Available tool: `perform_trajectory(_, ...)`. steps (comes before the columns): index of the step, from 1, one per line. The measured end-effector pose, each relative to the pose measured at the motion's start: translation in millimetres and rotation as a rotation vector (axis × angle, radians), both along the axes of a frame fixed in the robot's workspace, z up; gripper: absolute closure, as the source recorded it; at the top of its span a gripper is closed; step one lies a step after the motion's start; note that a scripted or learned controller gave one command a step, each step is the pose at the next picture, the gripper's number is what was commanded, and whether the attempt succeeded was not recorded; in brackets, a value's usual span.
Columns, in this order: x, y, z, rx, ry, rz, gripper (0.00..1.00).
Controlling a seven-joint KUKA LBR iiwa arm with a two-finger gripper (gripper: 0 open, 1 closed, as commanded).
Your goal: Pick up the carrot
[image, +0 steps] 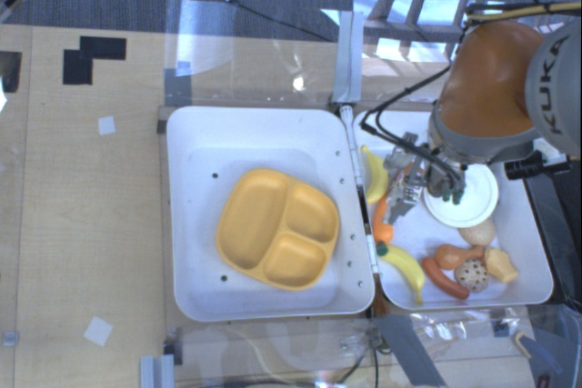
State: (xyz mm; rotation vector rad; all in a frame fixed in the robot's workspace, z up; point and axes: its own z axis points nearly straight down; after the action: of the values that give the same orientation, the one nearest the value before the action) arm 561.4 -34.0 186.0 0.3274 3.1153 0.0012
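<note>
The carrot [383,223] is a small orange piece lying in the right bin [532,282], close to its left wall, between two yellow bananas. My gripper [403,195] hangs low over the right bin, its tip right at the carrot's upper end. The grey wrist and the orange band above it cover the bin's back part. From this slant I cannot make out whether the carrot is between the jaws or just beside them.
A banana [374,175] lies above the carrot and another [406,267] below it. A white round dish [468,201], a sausage [445,278], a speckled ball [470,273] and bread pieces [500,264] fill the right bin's front. A yellow divided plate [277,227] sits in the left bin [195,195].
</note>
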Motion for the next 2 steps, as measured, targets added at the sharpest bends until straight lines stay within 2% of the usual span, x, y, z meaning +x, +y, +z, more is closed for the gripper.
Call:
perform_trajectory(1, -69.6, 31.9, -0.7, 0.003, 0.004, -0.105, 0.00)
perform_trajectory(2, -19.0, 14.0, 0.0, 0.003, 0.001, -0.222, 0.00)
